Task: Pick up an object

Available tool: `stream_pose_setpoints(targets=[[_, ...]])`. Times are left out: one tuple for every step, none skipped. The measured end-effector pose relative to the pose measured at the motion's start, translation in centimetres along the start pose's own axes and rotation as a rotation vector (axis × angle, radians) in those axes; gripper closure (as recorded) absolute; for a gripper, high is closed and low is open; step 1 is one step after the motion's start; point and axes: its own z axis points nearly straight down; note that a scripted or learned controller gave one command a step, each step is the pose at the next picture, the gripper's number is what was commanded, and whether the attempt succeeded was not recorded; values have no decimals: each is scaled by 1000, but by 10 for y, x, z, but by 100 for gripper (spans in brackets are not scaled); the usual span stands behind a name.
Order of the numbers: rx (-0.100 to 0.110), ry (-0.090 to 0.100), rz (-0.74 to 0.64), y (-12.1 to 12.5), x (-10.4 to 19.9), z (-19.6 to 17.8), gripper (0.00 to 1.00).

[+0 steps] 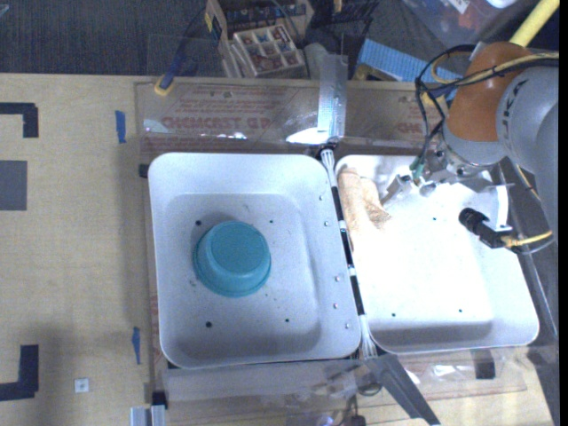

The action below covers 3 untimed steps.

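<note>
Gripper (397, 185) down in the right bin (444, 327), at the far end, nosed in toward the left wall. Open or clenched? Impossible to read from this angle, the tip too small and washed out against the bright white floor. Nothing clearly seen in its grasp.

Just beside the tip, on its left: tan lump (358, 201), longish, lying along the left wall of that bin, its far end near the back corner. Touching the gripper or only close to it? Cannot tell.

Reaching in from the right, grey arm (532, 122) with the orange band (484, 96) above the wrist, draped with black and yellow cables (435, 78). Lower on the wrist, a black block (479, 223) with a yellow lead trailing off right.

Over in the left bin (164, 185): blue bowl (232, 257), round, upside down by the look of it, sitting left of centre, well apart from the gripper. Scattered dark specks on the floor around it.

Both bins side by side, walls touching down the middle, on a pale wooden bench (71, 238). Blue tape marks (120, 124) and black squares (11, 185) on the bench at left. Beyond the far edge, a wooden rack (262, 34) and assorted clutter on dark carpet.
</note>
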Motion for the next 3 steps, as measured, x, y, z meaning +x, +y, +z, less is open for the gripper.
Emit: stream_pose_setpoints(targets=[[-1,0,201,-2,-3,0,0],[0,0,238,-8,-29,-60,0],[5,4,387,-64,-9,-59,0]])
